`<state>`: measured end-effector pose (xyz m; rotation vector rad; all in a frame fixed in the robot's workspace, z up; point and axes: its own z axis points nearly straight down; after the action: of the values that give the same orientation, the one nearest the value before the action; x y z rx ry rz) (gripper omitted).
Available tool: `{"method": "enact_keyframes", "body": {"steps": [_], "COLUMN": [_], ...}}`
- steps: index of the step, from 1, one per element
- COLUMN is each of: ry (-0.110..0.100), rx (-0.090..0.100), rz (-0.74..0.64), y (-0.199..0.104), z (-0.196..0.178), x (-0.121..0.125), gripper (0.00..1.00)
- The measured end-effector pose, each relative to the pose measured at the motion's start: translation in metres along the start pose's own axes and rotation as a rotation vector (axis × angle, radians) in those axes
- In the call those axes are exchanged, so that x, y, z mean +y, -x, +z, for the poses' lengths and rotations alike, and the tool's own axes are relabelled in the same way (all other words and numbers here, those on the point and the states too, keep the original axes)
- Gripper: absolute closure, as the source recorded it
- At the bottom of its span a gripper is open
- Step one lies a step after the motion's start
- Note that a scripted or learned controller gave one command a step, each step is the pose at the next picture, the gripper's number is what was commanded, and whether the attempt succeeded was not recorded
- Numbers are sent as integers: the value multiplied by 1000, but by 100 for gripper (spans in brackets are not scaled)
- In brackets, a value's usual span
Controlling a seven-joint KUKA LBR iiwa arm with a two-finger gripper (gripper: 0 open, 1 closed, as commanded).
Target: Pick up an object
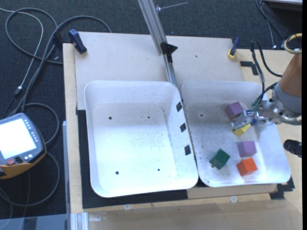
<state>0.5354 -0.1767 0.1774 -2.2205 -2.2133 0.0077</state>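
Right bin (273,143) with two purple blocks (234,110), green block (220,158), orange block (247,166), jaws pinching yellow block (242,129)

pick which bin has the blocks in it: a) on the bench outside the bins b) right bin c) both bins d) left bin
b: the purple block, the second purple block, the green block, the orange block and the yellow piece all lie in the right bin.

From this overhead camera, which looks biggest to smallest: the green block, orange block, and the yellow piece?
1. green block and orange block: look about alike, too close to rank.
2. yellow piece: smallest, though partly hidden beneath the pincer.
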Motion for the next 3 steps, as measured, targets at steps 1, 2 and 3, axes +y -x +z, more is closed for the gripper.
{"method": "enact_keyframes", "body": {"steps": [1,2,3], "ry": [11,29,24], "rx": [-1,-8,-6], "rz": [-5,-5,-6], "y": [-3,29,29], "z": [-16,54,56], "x": [2,38,37], "gripper": [100,100,0]}}
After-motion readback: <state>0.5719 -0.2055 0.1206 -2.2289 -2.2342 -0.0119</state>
